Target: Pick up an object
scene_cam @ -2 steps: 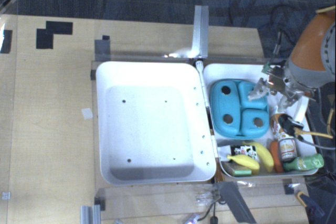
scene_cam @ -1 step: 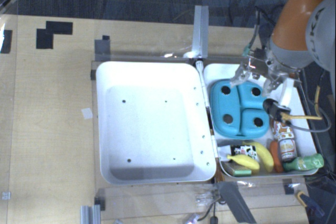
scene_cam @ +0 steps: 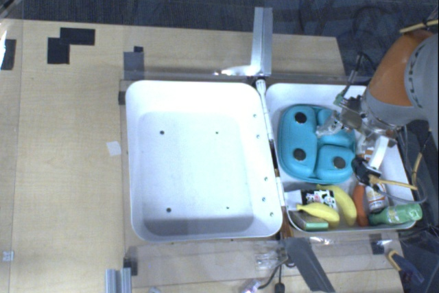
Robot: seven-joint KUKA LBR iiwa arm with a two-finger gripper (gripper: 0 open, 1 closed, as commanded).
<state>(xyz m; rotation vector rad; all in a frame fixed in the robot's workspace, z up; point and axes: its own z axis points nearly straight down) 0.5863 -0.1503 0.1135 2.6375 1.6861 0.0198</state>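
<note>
Pincer point(scene_cam: 341, 121) hovers at the blue tray point(scene_cam: 317, 143) in the right bin point(scene_cam: 274, 103); how it stands I cannot tell. Reaching step, I judge; next it must settle and close on the tray's edge

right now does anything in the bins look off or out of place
Nothing looks spilled or broken. The load is lopsided, though: the teal plastic tray, bananas and green bottle are all crowded into the right bin, with the small items heaped against its near edge.
</note>
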